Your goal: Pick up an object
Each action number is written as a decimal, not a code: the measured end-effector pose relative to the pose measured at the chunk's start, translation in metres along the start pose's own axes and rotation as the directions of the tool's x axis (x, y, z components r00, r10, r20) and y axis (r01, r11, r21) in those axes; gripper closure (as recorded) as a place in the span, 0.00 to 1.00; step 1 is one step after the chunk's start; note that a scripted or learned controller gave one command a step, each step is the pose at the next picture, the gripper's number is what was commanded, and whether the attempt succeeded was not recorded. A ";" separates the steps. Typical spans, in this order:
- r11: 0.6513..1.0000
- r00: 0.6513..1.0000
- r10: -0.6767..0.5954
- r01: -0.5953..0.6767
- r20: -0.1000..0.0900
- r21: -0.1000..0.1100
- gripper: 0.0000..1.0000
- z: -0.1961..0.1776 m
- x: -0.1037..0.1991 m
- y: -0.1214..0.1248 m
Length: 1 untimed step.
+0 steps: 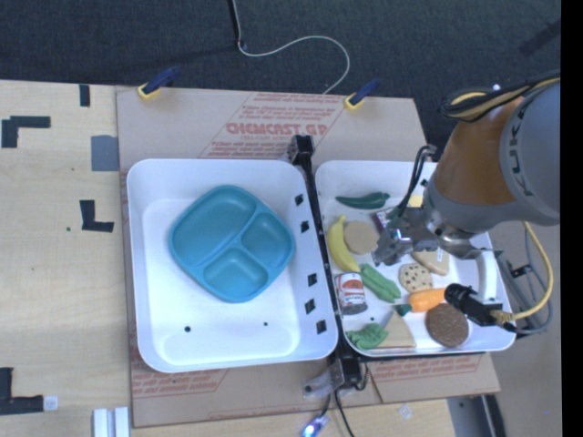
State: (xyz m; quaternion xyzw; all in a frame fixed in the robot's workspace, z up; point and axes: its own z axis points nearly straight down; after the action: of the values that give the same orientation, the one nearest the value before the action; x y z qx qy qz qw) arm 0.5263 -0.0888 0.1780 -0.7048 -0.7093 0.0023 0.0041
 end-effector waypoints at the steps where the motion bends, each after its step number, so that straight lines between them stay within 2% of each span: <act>1: 1.000 1.000 0.003 -0.003 0.002 0.001 1.00 -0.011 -0.003 -0.001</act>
State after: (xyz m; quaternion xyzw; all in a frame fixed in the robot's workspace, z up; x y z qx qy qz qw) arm 0.5254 -0.0916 0.1893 -0.7059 -0.7083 0.0031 0.0038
